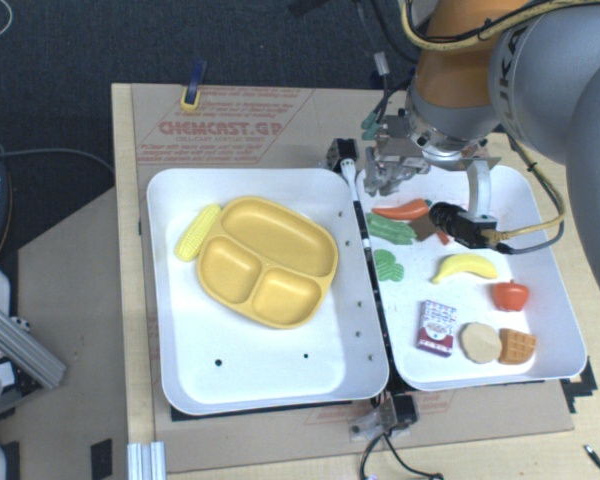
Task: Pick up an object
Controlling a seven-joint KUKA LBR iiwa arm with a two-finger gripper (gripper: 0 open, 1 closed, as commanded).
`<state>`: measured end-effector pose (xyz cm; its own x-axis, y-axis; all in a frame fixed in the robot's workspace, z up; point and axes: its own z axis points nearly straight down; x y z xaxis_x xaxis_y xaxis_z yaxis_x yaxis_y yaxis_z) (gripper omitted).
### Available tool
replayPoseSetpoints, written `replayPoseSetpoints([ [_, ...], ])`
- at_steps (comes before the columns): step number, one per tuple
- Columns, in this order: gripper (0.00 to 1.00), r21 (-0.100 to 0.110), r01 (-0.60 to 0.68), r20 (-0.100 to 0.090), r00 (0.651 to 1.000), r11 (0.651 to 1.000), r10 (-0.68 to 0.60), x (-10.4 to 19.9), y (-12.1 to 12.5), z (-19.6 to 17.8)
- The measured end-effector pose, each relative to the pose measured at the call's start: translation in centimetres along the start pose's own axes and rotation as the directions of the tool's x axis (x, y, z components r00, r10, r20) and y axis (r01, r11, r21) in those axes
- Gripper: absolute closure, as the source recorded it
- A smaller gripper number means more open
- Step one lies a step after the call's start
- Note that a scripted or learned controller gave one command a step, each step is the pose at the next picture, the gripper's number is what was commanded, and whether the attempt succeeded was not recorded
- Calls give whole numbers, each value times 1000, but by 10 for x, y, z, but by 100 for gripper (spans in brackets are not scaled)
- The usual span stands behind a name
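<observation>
Gripper (388,175) hangs over the far end of the right bin (555,298), above small toy foods.

Camera view: just under it lie an orange carrot (404,209) and a green pod (390,229); both look light, stiff, smooth plastic, best pinched across the narrow middle. I cannot tell the gripper's state. The board on the counter (220,126) reads "CHEMCAST".

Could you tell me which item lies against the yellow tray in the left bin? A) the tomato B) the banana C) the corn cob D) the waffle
C: the corn cob rests against the upper-left edge of the tray in the left bin; the banana, tomato and waffle lie in the right bin.
</observation>
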<state>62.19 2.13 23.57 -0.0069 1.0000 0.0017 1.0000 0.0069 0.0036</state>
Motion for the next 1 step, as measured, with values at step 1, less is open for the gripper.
replayPoseSetpoints([
  [1, 100, 7, -1, 0, 1000, 1000, 1, 58, 0, 21],
])
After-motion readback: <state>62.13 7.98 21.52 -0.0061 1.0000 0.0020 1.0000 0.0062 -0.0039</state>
